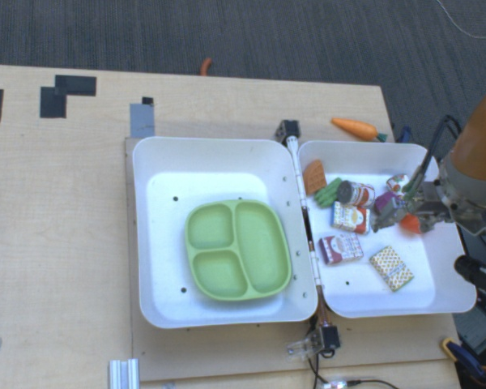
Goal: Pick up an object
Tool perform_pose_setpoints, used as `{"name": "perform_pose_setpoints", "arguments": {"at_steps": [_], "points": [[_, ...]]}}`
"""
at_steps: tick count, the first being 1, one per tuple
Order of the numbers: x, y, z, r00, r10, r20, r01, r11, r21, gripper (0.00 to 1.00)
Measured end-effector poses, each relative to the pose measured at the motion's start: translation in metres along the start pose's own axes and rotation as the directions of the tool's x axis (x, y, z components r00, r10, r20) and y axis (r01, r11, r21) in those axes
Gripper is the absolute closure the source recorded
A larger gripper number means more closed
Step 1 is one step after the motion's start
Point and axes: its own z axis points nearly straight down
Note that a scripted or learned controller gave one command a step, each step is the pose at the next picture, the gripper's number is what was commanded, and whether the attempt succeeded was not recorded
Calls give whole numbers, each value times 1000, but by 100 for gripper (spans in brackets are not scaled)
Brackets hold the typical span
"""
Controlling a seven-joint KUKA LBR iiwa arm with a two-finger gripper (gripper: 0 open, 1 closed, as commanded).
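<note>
Camera view: gripper (407, 205) low in the right bin (445, 298), over a small orange piece (411, 224).

Whether the fingers are wide or narrow, I cannot tell. The orange piece looks round and smooth, probably light plastic and slippery; a grip across its middle seems best. Just beside it lie a purple item (384, 203), 1 patterned box (391, 267) and a dark red packet (340, 249). The left bin (146, 241) bears a green 3-part plate (238, 250).

Bright even overhead light, soft faint shadows, mild glare on white bins (227, 156), slightly soft focus
</note>
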Motion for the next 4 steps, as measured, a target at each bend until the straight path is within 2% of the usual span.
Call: {"name": "perform_pose_setpoints", "arguments": {"at_steps": [1,2,3,4], "points": [[-3,15,121,1000,3,4,-3,1000,-15,0],[-2,16,113,1000,2,2,-2,1000,-15,100],[-2,16,113,1000,1,2,-1,1000,-15,0],[-2,17,105,1000,0,1,0,1000,-14,100]]}}
